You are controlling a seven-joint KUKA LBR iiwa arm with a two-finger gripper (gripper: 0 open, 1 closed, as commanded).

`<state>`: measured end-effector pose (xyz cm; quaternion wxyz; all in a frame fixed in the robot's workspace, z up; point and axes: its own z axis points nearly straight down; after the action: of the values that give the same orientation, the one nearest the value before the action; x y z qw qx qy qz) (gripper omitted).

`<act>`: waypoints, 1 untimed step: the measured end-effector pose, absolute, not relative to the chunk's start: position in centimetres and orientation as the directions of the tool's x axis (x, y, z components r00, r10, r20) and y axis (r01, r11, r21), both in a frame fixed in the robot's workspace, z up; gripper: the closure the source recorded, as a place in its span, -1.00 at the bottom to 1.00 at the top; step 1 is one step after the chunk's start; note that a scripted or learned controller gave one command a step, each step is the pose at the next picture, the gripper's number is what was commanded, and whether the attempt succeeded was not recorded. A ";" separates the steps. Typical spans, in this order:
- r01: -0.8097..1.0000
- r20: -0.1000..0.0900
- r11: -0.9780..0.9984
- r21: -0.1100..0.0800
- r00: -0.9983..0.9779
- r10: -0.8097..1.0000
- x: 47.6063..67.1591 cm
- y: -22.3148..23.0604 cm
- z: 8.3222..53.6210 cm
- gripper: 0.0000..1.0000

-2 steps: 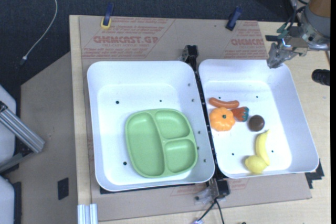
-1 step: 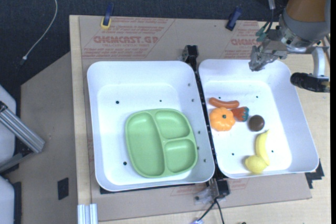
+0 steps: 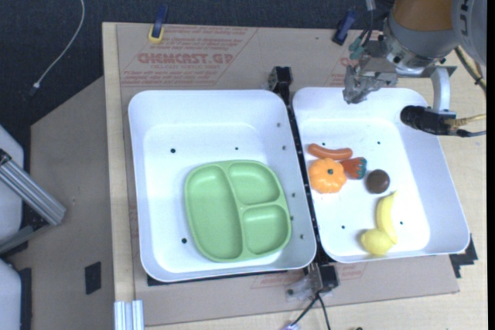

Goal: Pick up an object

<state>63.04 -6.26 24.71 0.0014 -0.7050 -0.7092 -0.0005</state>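
Pincer (image 3: 360,91), finger state unclear, hovers over right bin's (image 3: 433,243) far rim; toy pumpkin (image 3: 327,177), sausage (image 3: 329,153), banana (image 3: 386,219) lie toward camera, nearer bin divider.

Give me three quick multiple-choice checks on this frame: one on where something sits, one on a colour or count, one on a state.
1. Where is the green divided plate?
A. in the left bin
B. in the right bin
C. on the bench outside both bins

2. How many compartments does that plate have?
A. two
B. three
C. five

3. How does the tool stand relative to the toy food?
A. pressed onto the pumpkin
B. gripping the banana
C. above the right bin's far edge, apart from every item

Answers: 1 A, the plate lies in the left bin. 2 B, one long section and two smaller ones. 3 C, the pumpkin and banana lie well nearer the camera in the right bin.
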 end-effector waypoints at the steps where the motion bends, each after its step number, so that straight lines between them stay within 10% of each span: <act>1: 1.000 0.002 0.007 0.002 -0.007 1.000 63.4 -0.7 25.3 1.00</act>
<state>63.36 -0.68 25.31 0.0000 -0.7048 -0.7094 -0.0015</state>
